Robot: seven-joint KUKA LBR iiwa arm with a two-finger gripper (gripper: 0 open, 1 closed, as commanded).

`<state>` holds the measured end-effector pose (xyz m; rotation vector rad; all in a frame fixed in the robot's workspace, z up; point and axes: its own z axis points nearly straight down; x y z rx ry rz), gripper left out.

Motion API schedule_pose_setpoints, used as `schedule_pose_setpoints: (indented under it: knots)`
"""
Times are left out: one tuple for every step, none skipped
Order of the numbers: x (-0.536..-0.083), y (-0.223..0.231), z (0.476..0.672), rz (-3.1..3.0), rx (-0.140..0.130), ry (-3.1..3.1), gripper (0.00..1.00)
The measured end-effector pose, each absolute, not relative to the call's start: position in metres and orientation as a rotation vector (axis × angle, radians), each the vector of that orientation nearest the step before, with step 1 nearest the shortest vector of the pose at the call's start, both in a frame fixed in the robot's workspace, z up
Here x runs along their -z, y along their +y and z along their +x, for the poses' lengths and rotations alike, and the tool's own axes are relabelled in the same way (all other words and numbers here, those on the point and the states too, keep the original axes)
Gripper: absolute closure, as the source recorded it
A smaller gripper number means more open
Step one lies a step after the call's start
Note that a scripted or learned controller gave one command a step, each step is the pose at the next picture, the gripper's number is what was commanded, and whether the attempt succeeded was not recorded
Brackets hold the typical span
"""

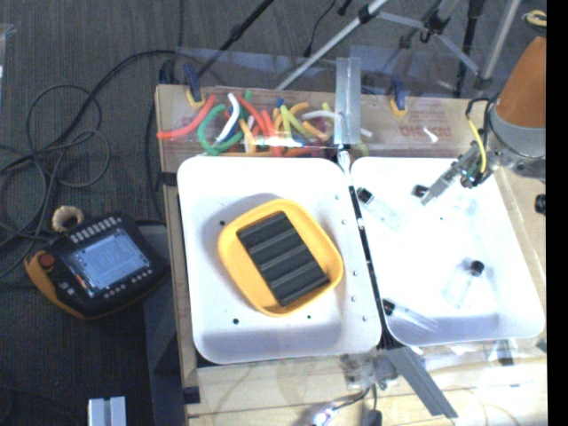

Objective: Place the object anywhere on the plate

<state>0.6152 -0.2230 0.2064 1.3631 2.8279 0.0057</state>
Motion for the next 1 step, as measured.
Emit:
schedule_pose_setpoints:
  knots:
    - [-0.2064,-0.223,0.6151,1.363,-0.006,2.828,0.0]
